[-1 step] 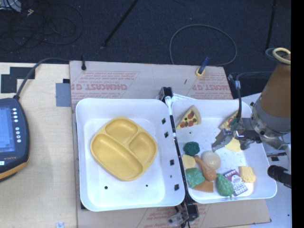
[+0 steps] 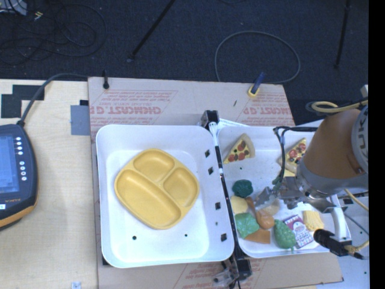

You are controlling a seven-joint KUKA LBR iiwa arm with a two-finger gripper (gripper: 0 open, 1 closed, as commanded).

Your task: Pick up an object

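Toys crowd the right bin (image 2: 255, 253), where the gripper (image 2: 269, 198) sits low over an orange piece (image 2: 265, 220), claw state not discernible; approach step, next needing a confirmed close on 1 toy before lifting.

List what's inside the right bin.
Right bin: two pizza slices, green lumps, yellow and orange pieces, a printed packet. The arm covers its right part.
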